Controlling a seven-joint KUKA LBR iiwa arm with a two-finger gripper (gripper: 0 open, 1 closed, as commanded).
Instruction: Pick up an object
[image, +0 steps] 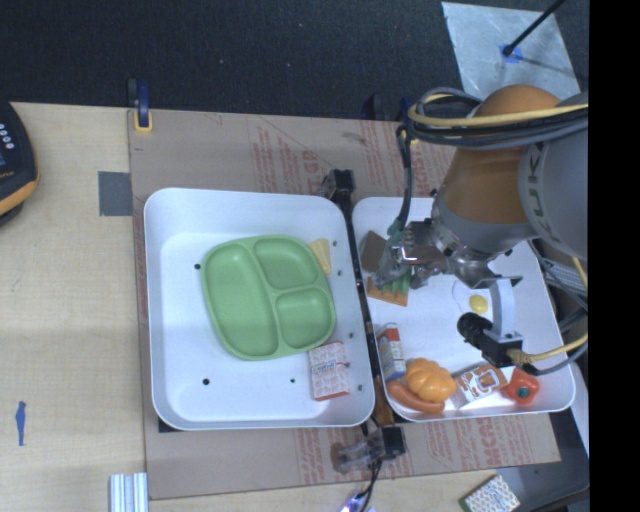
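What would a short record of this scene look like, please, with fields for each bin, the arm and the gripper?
left bin: green divided plate in the middle; small red-and-white packet at its near right corner; pale yellow piece at the plate's far right edge
right bin: orange pepper-like toy, small tube, red-and-white box, red toy, small yellow piece
arm: over the right bin's far part
gripper: low by the bin's left wall, over a brown and green item
grasp: cannot tell

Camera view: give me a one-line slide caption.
Gripper low in right bin; green divided plate in left bin.
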